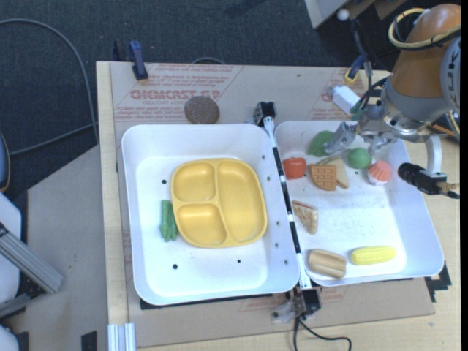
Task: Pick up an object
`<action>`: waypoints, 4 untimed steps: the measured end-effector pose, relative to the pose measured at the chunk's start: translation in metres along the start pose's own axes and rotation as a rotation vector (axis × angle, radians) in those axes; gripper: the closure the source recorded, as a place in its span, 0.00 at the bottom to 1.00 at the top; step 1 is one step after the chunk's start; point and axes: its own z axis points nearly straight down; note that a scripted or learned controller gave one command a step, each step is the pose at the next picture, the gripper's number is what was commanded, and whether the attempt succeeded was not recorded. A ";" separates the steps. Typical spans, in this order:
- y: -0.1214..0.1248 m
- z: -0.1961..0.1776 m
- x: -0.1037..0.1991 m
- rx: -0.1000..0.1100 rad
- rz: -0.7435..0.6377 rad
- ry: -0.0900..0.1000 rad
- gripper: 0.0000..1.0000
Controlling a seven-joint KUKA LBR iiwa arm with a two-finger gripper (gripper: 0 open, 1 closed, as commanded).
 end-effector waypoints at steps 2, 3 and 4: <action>-0.022 0.100 -0.001 0.001 0.000 0.000 0.00; 0.034 0.079 0.007 -0.004 -0.002 -0.001 0.00; 0.006 0.100 -0.010 0.000 0.000 -0.001 0.00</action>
